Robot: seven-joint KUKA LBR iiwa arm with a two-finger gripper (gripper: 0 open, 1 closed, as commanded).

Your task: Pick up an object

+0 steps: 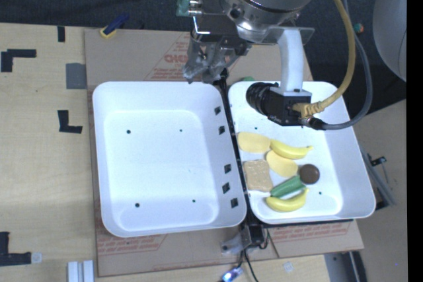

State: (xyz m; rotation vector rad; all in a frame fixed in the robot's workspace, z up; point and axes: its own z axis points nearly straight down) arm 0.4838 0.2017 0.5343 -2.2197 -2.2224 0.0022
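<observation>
My gripper hangs above the far edge of the bench, over the divide between the two bins, with nothing visible between its fingers. In the right bin lie several toy foods: a yellow banana, a pale yellow round piece, another yellow piece, a tan cracker, a brown ball, a green pod and a second banana. All of them sit well in front of and to the right of the gripper.
The left bin is bare white with small dark dots. A black camera unit on a white bracket and a yellow cable overhang the right bin's far part. Cardboard lies under both bins.
</observation>
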